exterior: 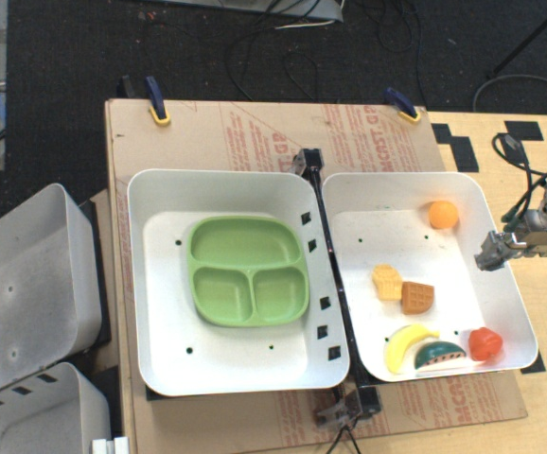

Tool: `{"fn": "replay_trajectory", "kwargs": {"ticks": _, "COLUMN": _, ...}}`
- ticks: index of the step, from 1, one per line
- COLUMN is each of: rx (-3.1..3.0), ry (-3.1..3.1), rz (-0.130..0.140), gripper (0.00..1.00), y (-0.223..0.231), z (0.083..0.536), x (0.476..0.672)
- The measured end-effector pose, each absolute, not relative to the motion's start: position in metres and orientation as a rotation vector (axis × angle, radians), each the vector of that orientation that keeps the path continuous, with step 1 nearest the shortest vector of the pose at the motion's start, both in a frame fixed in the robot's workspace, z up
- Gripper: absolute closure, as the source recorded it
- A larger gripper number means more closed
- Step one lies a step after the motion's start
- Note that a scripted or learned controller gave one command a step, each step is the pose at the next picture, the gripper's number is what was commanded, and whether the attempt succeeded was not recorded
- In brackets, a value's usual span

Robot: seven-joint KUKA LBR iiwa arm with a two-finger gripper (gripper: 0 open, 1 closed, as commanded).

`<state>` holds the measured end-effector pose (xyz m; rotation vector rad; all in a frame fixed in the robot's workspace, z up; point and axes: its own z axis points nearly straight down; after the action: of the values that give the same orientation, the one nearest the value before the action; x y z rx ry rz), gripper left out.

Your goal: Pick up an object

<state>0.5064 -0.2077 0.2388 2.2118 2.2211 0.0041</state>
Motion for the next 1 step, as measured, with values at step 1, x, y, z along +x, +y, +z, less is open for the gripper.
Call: {"fn": "replay_trajectory", "kwargs": {"ticks": 1, "rx": 2.215, "ry": 2.224, "rz": 0.001, "gripper": 1.0, "y": -0.2077, "z": 0.2492, "x": 0.5072}}
